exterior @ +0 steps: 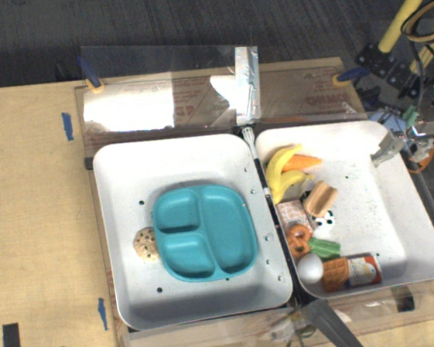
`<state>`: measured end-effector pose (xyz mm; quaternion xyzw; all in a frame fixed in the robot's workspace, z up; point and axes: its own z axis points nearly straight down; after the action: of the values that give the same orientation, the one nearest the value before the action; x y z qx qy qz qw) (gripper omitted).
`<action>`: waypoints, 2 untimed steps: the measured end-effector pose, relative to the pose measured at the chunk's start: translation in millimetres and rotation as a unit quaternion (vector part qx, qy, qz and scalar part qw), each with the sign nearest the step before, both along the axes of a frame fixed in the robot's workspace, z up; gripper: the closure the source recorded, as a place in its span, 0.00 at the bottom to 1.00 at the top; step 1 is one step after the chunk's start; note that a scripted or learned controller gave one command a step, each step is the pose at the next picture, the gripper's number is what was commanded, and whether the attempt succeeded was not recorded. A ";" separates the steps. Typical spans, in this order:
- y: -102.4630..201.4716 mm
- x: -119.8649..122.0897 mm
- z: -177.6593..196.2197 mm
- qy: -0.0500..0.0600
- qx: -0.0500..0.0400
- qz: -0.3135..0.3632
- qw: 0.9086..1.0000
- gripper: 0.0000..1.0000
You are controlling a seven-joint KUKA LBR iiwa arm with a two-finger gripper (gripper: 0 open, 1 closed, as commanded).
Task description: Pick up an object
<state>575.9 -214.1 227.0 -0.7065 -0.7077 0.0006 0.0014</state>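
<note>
Right bin point(375, 190) taken as the landmark throughout.

Progress: nothing lifted yet, as far as could be judged. Every object lay on a bin floor. The whole pick remained: choose a target, descend, grip, raise.

Pincer point(389, 148): sat at the bin's far right corner, just over the rim, well apart from the objects. Too small and cluttered at that edge to read its state; could not tell whether released or clenched. Nothing was seen in it.

Candidate objects, all crowded along the bin's left wall:
- Banana point(280, 171), yellow, curved, at the far end of the cluster. An orange piece point(304, 162) lay touching it, toward the bin's middle.
- Tan block point(321, 196), oblong, tilted, nearer than the banana.
- Packet point(290, 213), pinkish, flat, against the left wall.
- Doughnut point(298, 236), brown ring, just nearer than the packet.
- Dice point(325, 220), small, white with dots, beside the doughnut.
- Green piece point(325, 248), beside a white ball point(311, 268).
- Can point(351, 272), orange and white label, on its side, at the near wall.

The cluster was tight; items touched or overlapped, so a clean single grasp looked awkward. The can and the banana seemed the most exposed.

Left of the bin: the second bin point(130, 295), holding a teal tray point(206, 232) with three compartments, and a cookie point(146, 244) touching the tray's left edge.
</note>
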 end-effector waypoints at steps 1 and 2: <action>59.9 -27.6 -101.7 0.002 0.001 0.038 0.999 0.00; 108.0 -13.5 -111.5 -0.009 -0.006 0.116 0.993 0.00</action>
<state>562.4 -106.1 115.6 -0.6197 -0.7848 -0.0018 -0.0094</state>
